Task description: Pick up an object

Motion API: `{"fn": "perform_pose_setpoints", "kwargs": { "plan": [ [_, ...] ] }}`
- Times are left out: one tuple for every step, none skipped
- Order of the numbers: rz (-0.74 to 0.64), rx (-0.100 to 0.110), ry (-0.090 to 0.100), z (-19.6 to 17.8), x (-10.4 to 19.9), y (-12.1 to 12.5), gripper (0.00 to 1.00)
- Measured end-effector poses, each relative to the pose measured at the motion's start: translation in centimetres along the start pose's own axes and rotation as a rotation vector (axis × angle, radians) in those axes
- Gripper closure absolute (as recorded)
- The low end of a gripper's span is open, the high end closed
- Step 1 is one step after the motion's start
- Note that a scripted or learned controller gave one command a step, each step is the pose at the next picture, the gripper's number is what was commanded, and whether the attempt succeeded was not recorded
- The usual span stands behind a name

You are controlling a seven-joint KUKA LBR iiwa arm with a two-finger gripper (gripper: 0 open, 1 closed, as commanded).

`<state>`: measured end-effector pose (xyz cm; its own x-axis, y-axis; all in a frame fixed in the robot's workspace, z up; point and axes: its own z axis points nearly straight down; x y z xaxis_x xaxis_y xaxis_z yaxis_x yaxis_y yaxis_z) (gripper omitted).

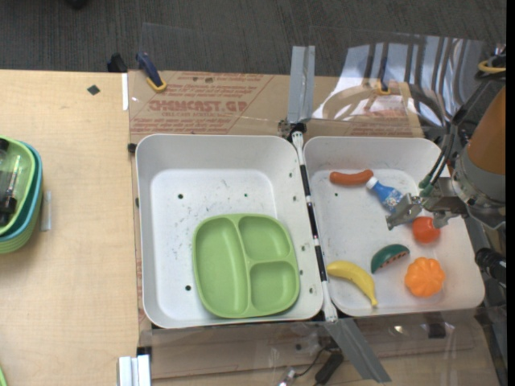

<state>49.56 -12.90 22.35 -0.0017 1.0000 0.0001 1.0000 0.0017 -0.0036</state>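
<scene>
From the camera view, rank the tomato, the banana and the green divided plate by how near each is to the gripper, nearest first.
Measured from the gripper:
1. Tomato, right bin, just beside the gripper.
2. Banana, front of the right bin, toward the divider.
3. Green divided plate, in the left bin, across the divider.

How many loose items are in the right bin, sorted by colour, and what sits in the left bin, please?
Right bin:
Orange or red: 3 – sausage, tomato, pumpkin
Yellow: 1 – banana
Green: 1 – watermelon slice
White and blue: 1 – tube
Left bin:
Green: 1 – divided plate
Total: 7
</scene>
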Motion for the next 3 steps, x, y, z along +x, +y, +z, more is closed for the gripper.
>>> {"fn": "perform_pose_setpoints", "kwargs": {
  "plan": [
    [0.002, 0.002, 0.000, -0.8, 0.0, 0.0, 1.00],
    [0.294, 0.002, -0.001, 3.4, 7.3, 3.2, 1.00],
    [0.457, 0.002, -0.001, 3.4, 13.6, 0.4, 1.00]
  ]
}}
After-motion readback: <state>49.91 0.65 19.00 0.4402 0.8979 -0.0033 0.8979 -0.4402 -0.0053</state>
